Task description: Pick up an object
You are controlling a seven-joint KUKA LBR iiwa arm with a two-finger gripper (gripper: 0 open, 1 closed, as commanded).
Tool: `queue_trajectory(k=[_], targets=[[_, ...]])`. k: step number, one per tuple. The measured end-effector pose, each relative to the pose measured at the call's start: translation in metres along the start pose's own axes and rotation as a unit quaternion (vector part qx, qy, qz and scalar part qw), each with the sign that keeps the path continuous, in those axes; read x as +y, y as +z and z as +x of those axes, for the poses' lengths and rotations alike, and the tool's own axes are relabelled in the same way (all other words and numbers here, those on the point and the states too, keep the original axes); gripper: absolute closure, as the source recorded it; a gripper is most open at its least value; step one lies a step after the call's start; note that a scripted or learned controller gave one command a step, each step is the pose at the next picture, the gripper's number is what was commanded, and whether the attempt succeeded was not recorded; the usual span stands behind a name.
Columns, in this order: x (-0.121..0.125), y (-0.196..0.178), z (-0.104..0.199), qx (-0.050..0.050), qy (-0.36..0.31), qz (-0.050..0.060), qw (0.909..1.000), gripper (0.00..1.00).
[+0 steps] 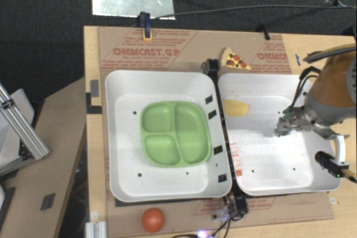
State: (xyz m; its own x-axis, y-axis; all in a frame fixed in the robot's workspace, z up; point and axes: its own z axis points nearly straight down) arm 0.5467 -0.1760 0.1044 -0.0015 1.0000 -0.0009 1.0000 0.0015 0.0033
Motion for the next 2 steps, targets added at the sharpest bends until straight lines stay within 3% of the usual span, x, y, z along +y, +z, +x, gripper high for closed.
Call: queue_trajectory(k=[2], targets=[[0.005,-0.119,-0.001,-0.001,-0.002,-0.002,1.0000,1.00]])
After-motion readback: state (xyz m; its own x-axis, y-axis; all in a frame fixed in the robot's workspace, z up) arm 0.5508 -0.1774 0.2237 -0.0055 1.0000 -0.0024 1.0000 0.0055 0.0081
